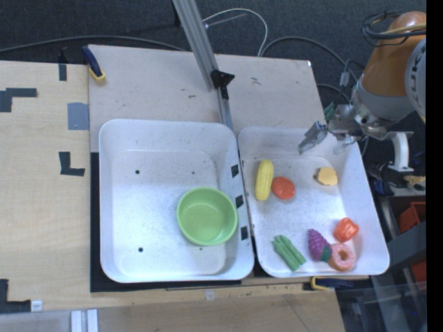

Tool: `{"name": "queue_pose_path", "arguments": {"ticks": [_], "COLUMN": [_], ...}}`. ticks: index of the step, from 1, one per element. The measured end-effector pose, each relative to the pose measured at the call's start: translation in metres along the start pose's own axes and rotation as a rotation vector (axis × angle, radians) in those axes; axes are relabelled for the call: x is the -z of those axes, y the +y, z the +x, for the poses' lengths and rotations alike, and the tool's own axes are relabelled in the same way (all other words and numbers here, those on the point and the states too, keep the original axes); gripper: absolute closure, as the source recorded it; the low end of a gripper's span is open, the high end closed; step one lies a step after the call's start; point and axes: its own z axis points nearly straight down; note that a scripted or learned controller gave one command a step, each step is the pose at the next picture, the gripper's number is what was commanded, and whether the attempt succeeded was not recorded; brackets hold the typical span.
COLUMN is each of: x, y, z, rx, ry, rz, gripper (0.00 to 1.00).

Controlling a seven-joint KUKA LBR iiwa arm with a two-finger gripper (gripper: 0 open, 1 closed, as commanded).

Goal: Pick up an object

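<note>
You are looking down on a bench (159,81) carrying two shallow white bins side by side. The left bin (131,151) holds a green bowl (206,216), upright, toward its 5 o'clock corner. The right bin (291,147) holds the candidate pick objects. The arm (391,68) (grey, with an orange section) enters from 3 o'clock, and its gripper (313,138) hangs over the right bin's 1 o'clock region; the fingers look slightly parted with nothing between them, and no object is touching them. Below the gripper, note a yellow corn cob (264,179) lying roughly upright in the frame, with a red tomato (283,188) just beside it at its 3 o'clock. A small yellow piece (326,177) sits near the bin's right wall. Toward the bin's 5 o'clock corner you will find a green vegetable (288,252), a purple grape bunch (317,243), a red pepper (345,229) and a pink doughnut (342,256), the last touching the grapes.
</note>
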Motion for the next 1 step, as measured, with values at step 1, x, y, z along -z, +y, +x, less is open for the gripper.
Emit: {"name": "queue_pose_path", "arguments": {"ticks": [1], "x": [0.0], "y": [0.0], "z": [0.0], "rx": [0.001], "ry": [-0.001], "rz": [0.0], "gripper": [0.0]}}
